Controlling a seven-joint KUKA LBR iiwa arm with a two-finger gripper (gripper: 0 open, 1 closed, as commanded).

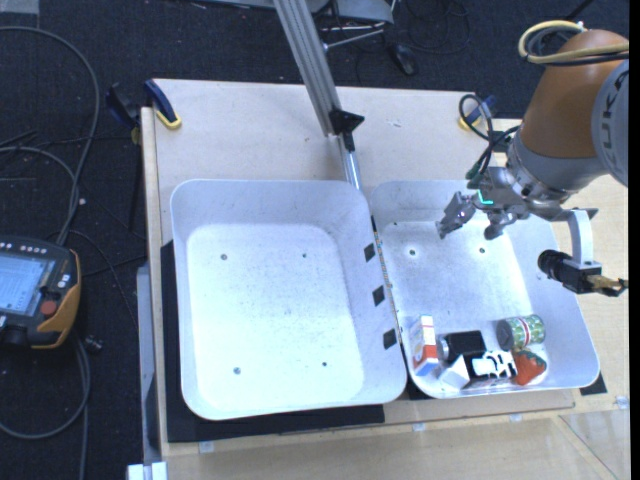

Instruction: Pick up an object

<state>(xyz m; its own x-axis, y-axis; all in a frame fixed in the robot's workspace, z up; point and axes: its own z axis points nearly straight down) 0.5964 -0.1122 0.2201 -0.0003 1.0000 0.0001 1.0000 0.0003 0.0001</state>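
Only one piece of lettering can be read: the pale letters "UK", cut by the frame edge, on the grey casing of the arm (pixel 600 88), just right of its orange band. The small cartons and the can (pixel 521 330) in the right bin (pixel 480 268), below the arm, carry printed labels, but the print is too small to read. The screen of the handheld pendant (pixel 30 293), far left of the arm, is lit, but its content is too blurred to read.

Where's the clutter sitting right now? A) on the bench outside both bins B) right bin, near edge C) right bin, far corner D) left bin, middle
B: the small objects, a green can among them, are bunched along the near edge of the right bin.
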